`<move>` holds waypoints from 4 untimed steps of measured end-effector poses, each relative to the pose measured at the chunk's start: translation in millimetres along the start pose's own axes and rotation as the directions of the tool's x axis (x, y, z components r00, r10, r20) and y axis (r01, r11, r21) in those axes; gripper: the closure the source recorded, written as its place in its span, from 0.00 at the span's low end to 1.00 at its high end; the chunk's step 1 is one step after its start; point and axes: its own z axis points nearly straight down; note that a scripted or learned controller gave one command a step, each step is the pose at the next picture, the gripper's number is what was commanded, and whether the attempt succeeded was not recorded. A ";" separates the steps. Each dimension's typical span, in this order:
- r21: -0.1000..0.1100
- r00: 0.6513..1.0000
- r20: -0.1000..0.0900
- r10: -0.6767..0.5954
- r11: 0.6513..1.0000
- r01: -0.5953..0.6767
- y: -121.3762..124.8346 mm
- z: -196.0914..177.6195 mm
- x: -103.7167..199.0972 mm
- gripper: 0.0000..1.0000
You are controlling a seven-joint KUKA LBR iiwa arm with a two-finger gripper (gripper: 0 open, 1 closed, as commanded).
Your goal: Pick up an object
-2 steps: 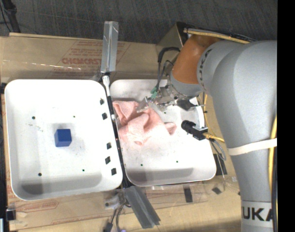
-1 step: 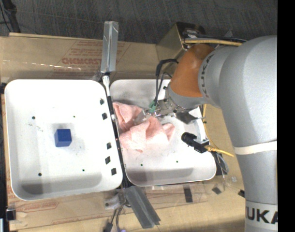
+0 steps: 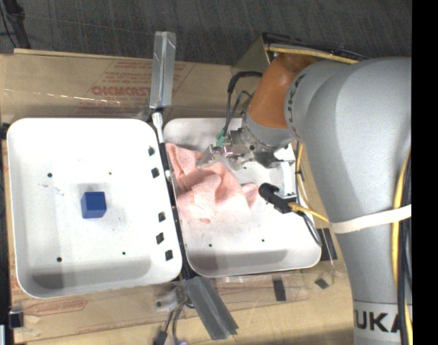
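A pink cloth point(image 3: 204, 185) lies crumpled in the right bin point(image 3: 240, 261), spread over that bin's left and middle floor. Its long axis runs on a slant, from the upper left near the bin's inner wall down toward the lower right, where a loose corner points at the bin's middle. Its upper edge rises in a fold toward the hand point(image 3: 222, 152).

Counted: two white bins, one pink cloth, one blue cube point(image 3: 94, 204), one arm point(image 3: 348, 149). The cube sits alone in the left bin point(image 3: 32, 149), a little left of that bin's middle, flat on one face and well apart from the cloth. Both bins stand side by side on the desk point(image 3: 75, 77), which is covered with brown cardboard.

The hand hangs low over the far part of the right bin, at the upper edge of the cloth. The cloth lies mostly below and to the left of it in the view, with its raised fold just at the metal fingertips. The tips seem to touch the fabric, but the wrist and cables crowd this spot, and I cannot tell whether the hand is spread or pressed together, nor whether any cloth is pinched between its tips.

A black part point(image 3: 275, 197) juts out just right of the cloth, near the bin's right wall.
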 end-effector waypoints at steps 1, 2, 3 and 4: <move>0.002 0.993 -0.002 -0.119 0.993 0.119 -59.0 0.8 -10.0 0.00; -0.002 0.982 0.001 -0.187 0.982 0.187 -49.7 0.0 -3.2 0.00; 0.001 0.979 -0.002 -0.205 0.979 0.205 -74.0 0.8 -11.5 0.00; 0.002 0.978 -0.002 -0.209 0.978 0.209 -73.5 -9.0 -11.5 1.00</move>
